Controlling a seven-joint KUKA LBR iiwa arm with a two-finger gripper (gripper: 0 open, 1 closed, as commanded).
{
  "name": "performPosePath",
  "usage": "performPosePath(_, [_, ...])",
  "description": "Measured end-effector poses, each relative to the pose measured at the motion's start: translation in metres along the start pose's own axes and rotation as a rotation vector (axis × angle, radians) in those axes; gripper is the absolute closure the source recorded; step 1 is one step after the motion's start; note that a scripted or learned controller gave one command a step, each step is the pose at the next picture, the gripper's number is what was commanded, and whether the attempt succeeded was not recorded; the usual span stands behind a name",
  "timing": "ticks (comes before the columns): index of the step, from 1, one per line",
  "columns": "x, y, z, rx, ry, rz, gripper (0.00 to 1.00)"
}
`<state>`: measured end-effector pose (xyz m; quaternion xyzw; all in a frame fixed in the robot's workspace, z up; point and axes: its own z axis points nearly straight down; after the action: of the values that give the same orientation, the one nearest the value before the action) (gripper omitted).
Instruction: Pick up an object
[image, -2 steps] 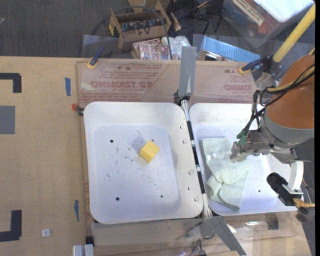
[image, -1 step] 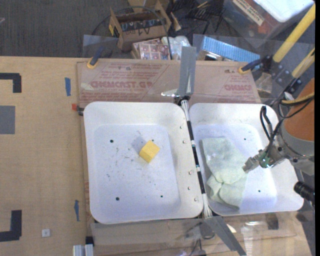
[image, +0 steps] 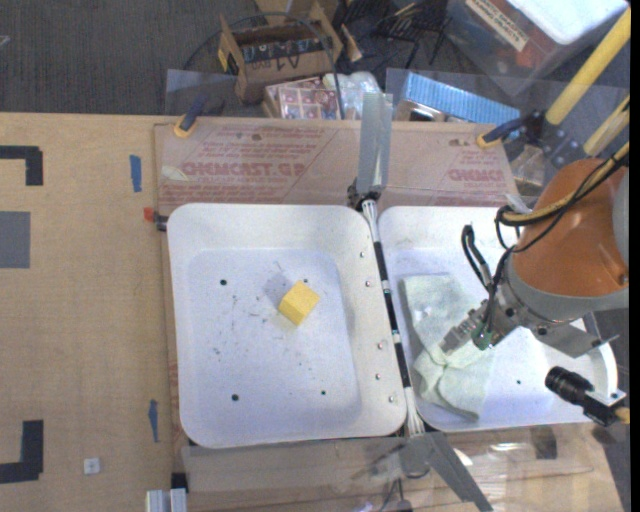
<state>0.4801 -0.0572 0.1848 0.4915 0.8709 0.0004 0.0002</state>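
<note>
Camera view: one yellow block (image: 298, 302), one cloth (image: 447, 345) (crumpled).

The counter (image: 80, 330) is a pale wood-coloured surface marked with black corner brackets and short blue tape strips along its left part. Two shallow white bins sit directly on it side by side, the left bin (image: 190, 300) and the right bin (image: 440, 225), their inner rims nearly touching along a narrow seam. Behind them lies a flat brown cardboard sheet (image: 250, 165) (red lettering printed across it), partly tucked under the bins' far edges.
</note>
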Motion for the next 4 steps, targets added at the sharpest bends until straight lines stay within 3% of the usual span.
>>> performPosePath(1, [-0.001,0.001,-0.018,-0.002,-0.003,0.329,1.00])
performPosePath(2, [0.085,0.050,0.001,0.003,0.001,0.490,1.00])
performPosePath(3, [0.132,0.077,0.057,0.004,0.001,0.556,1.00])
performPosePath(4, [0.145,0.089,0.094,-0.006,0.000,0.407,1.00])
